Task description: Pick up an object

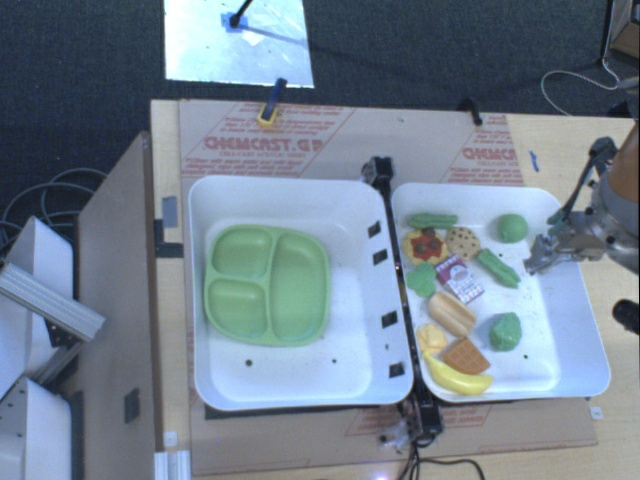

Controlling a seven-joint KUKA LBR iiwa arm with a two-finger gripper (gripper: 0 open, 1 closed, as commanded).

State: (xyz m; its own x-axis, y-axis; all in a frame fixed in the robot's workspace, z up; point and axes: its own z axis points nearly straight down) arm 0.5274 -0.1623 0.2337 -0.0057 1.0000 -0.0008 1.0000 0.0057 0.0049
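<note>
Hovering pincer (537, 259), grip state unclear | green pod (497, 267) beside it, lying diagonally

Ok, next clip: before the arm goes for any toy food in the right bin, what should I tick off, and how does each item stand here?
1. Gripper over the right bin: ok, at its right side.
2. Gripper carrying nothing: ok, nothing between its fingers.
3. Finger opening: cannot tell at this size.
4. Free-standing target nearby: ok, the green ball and green lump each sit apart from the pile.
5. Crowded items: not ok, the hot dog, banana and red-and-white carton lie packed by the divider.
6. Left bin's green tray: ok, out of the path.
</note>
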